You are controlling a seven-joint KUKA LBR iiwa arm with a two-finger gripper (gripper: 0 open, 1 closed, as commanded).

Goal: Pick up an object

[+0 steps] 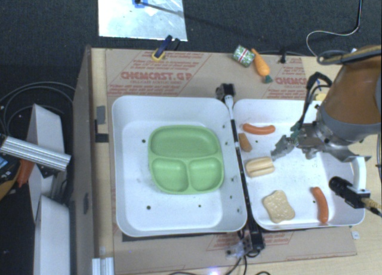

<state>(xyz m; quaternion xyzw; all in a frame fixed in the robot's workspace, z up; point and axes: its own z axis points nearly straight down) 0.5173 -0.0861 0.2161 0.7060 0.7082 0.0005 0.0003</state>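
The arm reached in from the right over the right bin [358, 166], and its jaws [280, 147] hung low above the bin's middle, pointing left and slightly near; whether the jaws stood apart or together I could not tell, since the tip was small and dark against the white floor, and nothing was visibly clamped between them. The closest candidate for the pick was the tan bread roll [259, 166], lying just near and left of the jaws, apart from them, with its long axis running roughly left to right. A short move left and toward the near side, then down, would seem to put the jaws over it, and closing across its short width looked the sounder approach. Other pieces lay in the same bin: an orange sausage [258, 129] on the far side, long axis left to right; a small brown piece [244, 142] beside the divider between the bins; a speckled slice of toast [279, 206] near the front; and a second sausage [321, 204] at the near right, lying near to far. The left bin [128, 166] held a green divided plate [186, 158]. On the desk [197, 71] beyond the bins sat a toy carrot [261, 65] and a small can [243, 55], well apart from the arm
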